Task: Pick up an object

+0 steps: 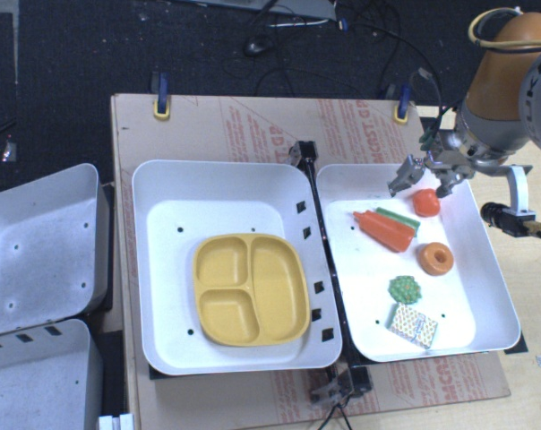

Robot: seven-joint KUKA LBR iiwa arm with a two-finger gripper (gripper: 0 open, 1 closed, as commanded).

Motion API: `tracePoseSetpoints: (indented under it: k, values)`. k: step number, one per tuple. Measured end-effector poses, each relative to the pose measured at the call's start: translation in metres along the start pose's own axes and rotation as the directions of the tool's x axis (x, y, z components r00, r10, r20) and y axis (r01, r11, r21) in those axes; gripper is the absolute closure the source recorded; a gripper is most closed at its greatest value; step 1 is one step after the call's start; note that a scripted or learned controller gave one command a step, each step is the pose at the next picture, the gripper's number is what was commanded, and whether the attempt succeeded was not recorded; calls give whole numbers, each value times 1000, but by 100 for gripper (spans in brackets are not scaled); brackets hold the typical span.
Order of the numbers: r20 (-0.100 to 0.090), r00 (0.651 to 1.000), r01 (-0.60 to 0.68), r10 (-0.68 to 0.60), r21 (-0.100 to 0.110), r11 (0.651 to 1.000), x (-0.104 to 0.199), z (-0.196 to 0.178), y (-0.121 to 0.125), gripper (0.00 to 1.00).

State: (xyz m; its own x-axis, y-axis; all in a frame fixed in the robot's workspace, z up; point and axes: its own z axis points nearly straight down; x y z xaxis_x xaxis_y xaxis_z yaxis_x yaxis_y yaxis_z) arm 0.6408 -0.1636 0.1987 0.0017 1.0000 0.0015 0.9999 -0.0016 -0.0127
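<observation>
Two shallow white bins are sitting side by side on a cardboard-covered bench, seen from above at a slant. The left bin point(154, 240), in the middle of the frame, is holding a yellow divided plate point(251, 288) with three compartments, lying flat toward its lower half. The right bin point(485, 267) is holding several small toy foods. A toy carrot point(387, 229), orange with a green top, is lying tilted in the upper middle of this bin. Just to its upper right, a small red tomato-like toy point(425, 203) is resting near the bin's upper edge. Below these, an orange ring-shaped toy point(436, 258) is lying toward the bin's right side. Lower down, a green broccoli-like piece point(403, 288) is sitting just above a small patterned packet point(414, 326). The grey arm is reaching in from the upper right of the frame, and its gripper point(425, 179) is hovering just above the red toy, fingers spread apart on either side of it, with nothing gripped between them
</observation>
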Motion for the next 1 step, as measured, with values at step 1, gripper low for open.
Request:
tracePoseSetpoints:
  k: [1]
  values:
    - [2, 1000, 3, -2, -13, 1000, 0, -8, 3, 0]
